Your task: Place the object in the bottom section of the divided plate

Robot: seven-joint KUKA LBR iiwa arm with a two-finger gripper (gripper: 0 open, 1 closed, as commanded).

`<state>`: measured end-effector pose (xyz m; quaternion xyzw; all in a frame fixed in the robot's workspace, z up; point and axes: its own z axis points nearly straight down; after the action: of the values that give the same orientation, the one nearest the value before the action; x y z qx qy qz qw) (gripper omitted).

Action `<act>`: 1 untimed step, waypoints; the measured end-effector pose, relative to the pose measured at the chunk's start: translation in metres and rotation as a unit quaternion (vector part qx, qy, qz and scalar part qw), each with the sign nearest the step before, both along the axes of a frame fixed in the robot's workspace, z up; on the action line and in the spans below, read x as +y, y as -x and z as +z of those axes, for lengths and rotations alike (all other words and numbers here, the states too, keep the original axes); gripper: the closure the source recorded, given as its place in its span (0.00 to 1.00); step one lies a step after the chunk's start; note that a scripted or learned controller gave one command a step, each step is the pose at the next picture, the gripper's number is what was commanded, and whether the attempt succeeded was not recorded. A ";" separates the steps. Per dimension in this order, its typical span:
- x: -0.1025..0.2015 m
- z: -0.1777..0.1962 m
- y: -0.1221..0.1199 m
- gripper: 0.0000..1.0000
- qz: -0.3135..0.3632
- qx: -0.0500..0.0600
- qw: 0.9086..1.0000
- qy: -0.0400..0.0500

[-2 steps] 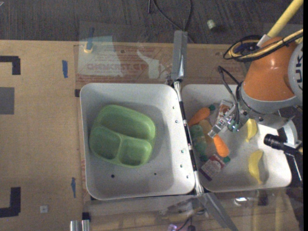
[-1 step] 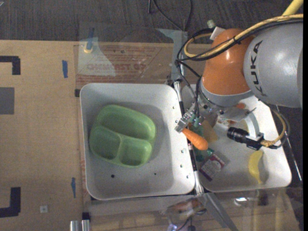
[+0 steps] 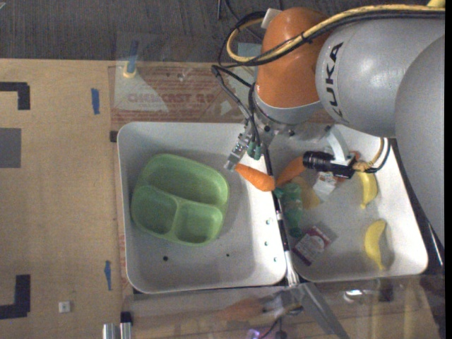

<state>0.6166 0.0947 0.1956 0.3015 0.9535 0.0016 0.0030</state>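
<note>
Carrot hangs over the left bin's right edge, just below the gripper, long axis slanting down-right. Fingers look clamped on its upper-left end, though the view is blurry. Divided plate lies to the left, its bottom section nearest.

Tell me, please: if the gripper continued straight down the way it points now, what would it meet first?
Probably the white floor of the left bin, near its right wall. The gripper has a carrot at its tip, so the carrot would touch first. The green divided plate lies further left. Depth is uncertain.
</note>
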 end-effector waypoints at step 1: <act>0.067 -0.041 -0.023 1.00 0.210 -0.001 0.978 0.000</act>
<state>0.6398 0.1620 0.1541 0.0942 0.9955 0.0020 0.0036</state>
